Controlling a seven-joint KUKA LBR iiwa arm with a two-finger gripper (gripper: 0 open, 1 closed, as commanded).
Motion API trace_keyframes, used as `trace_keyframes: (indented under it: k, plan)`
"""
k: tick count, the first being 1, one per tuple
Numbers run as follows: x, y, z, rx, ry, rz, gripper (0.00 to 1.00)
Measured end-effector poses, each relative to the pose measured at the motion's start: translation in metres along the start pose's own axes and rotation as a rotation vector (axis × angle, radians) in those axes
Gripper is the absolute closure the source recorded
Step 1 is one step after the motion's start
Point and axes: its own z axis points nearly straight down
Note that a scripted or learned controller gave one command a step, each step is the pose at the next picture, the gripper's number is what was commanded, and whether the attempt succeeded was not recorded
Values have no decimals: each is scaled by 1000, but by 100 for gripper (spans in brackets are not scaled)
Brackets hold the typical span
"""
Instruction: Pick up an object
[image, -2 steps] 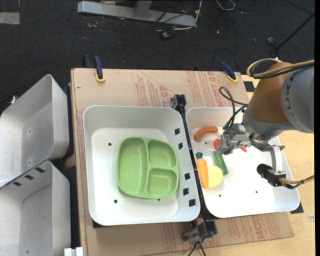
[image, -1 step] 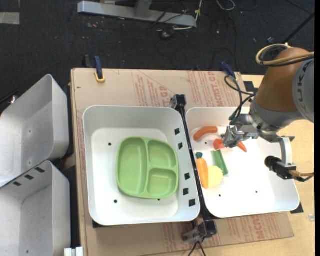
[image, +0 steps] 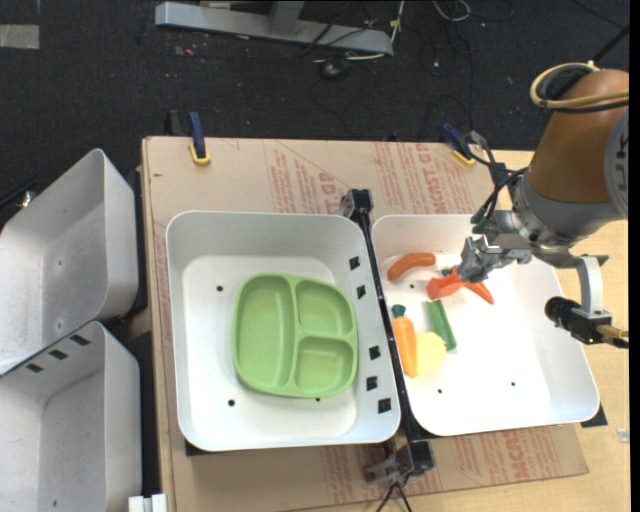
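My gripper (image: 472, 266) hangs low over the back of the right bin (image: 540, 400), its tip right at a red pepper-like toy (image: 446, 288) that lies under it. Whether the toy is gripped cannot be made out. An orange sausage-shaped toy (image: 411, 264) lies just left of the gripper. Nearer the front lie a green stick-shaped toy (image: 440, 326), an orange carrot (image: 404, 340) and a pale yellow piece (image: 429, 353), all close to the bin's left wall.
The left bin (image: 200, 300) holds a green divided plate (image: 296, 336). A black divider (image: 378, 300) runs between the bins. Two more white bins (image: 70, 260) stand off the bench to the left. The arm's wrist and cable (image: 580, 170) rise at the right.
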Motion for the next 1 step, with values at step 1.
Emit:
trace_keyframes:
  k: [1]
  plan:
    - [59, -3, -3, 5, 3, -5, 100]
